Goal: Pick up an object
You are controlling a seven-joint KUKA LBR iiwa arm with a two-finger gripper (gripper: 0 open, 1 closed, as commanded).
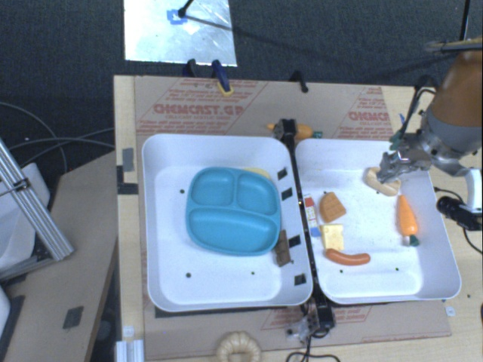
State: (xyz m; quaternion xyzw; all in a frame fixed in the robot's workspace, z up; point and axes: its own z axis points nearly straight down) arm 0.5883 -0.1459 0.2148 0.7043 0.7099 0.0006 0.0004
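In the right bin [434,274] we see several small objects. The nearest one to the tool is a pale beige ring-shaped piece [381,180], which lies near the far right part of the bin. The gripper [390,164] is directly over this piece and seems to touch its top, but we cannot tell how the tool is set, because the view is too small and blurred there. We also cannot tell if the piece is lifted from the bin floor.

Just beside this piece, toward the near right, lies an orange carrot [407,217] with its green end pointing to the front. More to the left are a brown wedge [331,206], a yellow cheese piece [333,237] and an orange-red sausage [348,258], all apart from each other.

The left bin [162,281] holds a blue divided plate [232,210], and a small brown object [283,249] rests at the plate's near right edge.

A cream-coloured ring [240,348] lies on the bench in front of the bins.
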